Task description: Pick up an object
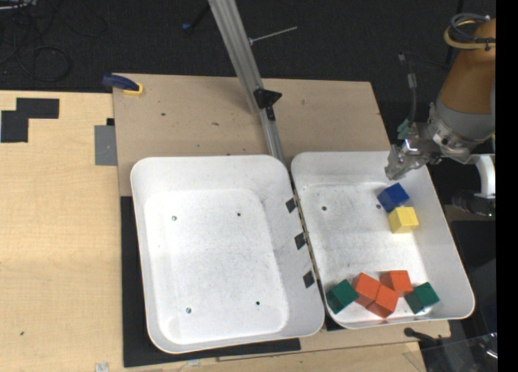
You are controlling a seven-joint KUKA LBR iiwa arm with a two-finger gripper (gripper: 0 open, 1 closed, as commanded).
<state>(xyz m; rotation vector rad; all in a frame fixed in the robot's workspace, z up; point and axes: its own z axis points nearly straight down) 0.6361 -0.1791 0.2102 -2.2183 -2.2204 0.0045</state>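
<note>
Overall, the counter (pixel 202 120) carries two shallow white bins side by side. At the far left edge of the counter lies one small blue and yellow clamp (pixel 123 83). One grey metal rail (pixel 239 47) slants down from the top of the view to the gap between the bins. The left bin (pixel 154 176) is bare white plastic with a few small dark dots.

The right bin (pixel 340 176) holds seven blocks in all. One blue block (pixel 393 196) sits near the far right side, and one yellow block (pixel 403 218) lies just beside it, on the near side. Along the near edge is a cluster: two green blocks (pixel 341 294), one at each end, and three orange blocks (pixel 380 291) packed together between them.

The arm (pixel 468 79) reaches in from the right, its orange section upright above a grey wrist. The pincer (pixel 399 162) points down and to the left over the far right part of the right bin, just above the blue block. Whether its fingers are apart or together, I cannot tell, and no block is seen between them.
</note>
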